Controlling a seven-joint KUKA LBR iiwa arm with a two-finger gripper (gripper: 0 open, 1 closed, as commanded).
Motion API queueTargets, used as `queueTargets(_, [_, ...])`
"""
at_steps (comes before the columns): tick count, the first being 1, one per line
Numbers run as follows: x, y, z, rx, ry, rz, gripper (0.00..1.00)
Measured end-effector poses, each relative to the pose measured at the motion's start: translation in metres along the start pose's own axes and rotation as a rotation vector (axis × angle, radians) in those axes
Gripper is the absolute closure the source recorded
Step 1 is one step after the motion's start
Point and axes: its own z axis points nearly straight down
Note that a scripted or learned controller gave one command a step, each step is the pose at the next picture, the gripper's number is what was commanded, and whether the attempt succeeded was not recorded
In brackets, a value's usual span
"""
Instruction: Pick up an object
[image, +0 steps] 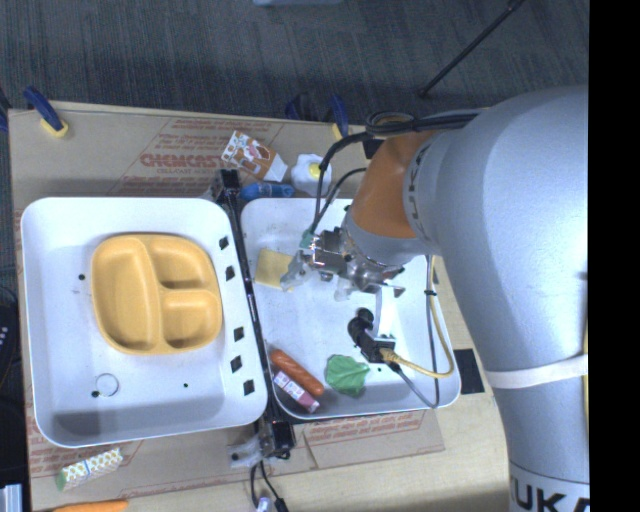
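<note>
My gripper hangs low over the right bin, in its upper left part. It is open, with only bare white bin floor between the fingers. A pale yellow block lies just left of the left fingertip, close to it or touching. Toward the bin's front lie an orange carrot-like piece, a small dark-red packet and a crumpled green item. The grey arm with its orange band covers the bin's right side.
The left bin holds a yellow divided tray. Behind the bins lie a printed snack packet, a blue item and a white and yellow item. A black cable hangs from the wrist over the right bin.
</note>
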Motion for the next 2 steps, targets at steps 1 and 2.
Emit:
queueTargets(1, [-0.064, -0.017, 0.0, -0.001, -0.001, -0.22, 0.0])
queueTargets(2, [-0.053, -0.089, 0.031, -0.001, 0.001, 0.185, 0.0])
